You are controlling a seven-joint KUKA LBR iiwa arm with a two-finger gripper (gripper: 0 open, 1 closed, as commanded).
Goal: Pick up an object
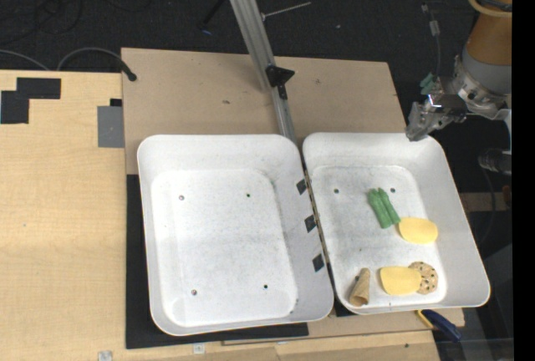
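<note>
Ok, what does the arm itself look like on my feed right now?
The arm is grey with an orange-tan band above the wrist and a yellow ring higher up. Its gripper is small, dark metal with a glinting bright spot; thin cabling runs beside it.

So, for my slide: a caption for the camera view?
Gripper at right bin's far corner; green piece and cookie inside.

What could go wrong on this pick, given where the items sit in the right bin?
1. The cookie touches a yellow piece, so a descent there may catch both or push one aside.
2. The ice cream cone lies close to the right bin's near wall, which may block a grasp.
3. The gripper sits at the bin's far corner, away from every item, including the green piece.
</note>
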